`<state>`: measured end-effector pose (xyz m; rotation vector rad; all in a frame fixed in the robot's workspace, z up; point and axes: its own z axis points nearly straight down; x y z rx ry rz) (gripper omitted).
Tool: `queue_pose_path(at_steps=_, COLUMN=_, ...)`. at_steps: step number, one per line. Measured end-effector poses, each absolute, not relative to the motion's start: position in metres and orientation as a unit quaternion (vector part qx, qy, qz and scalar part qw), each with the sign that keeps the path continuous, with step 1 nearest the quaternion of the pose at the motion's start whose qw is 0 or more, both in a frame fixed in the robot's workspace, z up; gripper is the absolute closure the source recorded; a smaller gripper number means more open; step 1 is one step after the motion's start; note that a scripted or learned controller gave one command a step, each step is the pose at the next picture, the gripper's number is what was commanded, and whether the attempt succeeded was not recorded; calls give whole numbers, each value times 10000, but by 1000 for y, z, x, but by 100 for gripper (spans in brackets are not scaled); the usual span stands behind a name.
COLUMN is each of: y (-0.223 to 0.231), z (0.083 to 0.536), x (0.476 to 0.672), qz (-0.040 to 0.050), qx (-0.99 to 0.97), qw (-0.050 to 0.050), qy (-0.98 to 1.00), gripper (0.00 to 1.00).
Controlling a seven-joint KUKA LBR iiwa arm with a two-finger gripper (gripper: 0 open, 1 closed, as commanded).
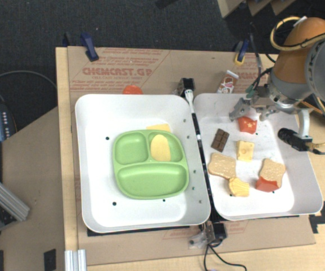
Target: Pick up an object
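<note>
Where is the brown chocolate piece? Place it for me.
The brown chocolate piece lies in the right bin, near its left wall, just above the toast slice and left of the yellow cheese cube.

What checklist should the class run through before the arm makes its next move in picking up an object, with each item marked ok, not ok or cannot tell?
1. Gripper is above the right bin: ok.
2. A target lies close to it: ok, the red piece sits right beneath the fingers.
3. Red piece is between the fingers: cannot tell, the slanted view does not settle it.
4. Target has room around it: ok, the brown bar and the yellow cube lie apart from it.
5. Other pieces stay inside the bin: ok, toast slice and the rest lie on its floor.
6. Green tray is out of the way: ok, it sits in the left bin.
</note>
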<state>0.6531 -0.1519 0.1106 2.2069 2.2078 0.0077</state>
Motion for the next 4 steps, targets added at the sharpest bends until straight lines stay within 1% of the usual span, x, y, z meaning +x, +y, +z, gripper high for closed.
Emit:
queue_pose_path(at_steps=1, y=-166, z=83, x=625, qz=-17, qx=7078, qw=-27, qy=7064, gripper=0)
queue_pose_path(at_steps=2, y=-160, z=85, x=669, qz=15, qx=7063, qw=28, qy=7079, gripper=0)
queue_pose_path(at_steps=3, y=-160, z=97, x=668, qz=14, qx=7064, qw=31, qy=7078, gripper=100)
queue_pose_path(at_steps=4, y=-92, z=209, x=598, qz=30, qx=7051, qw=8, qy=7091, gripper=100)
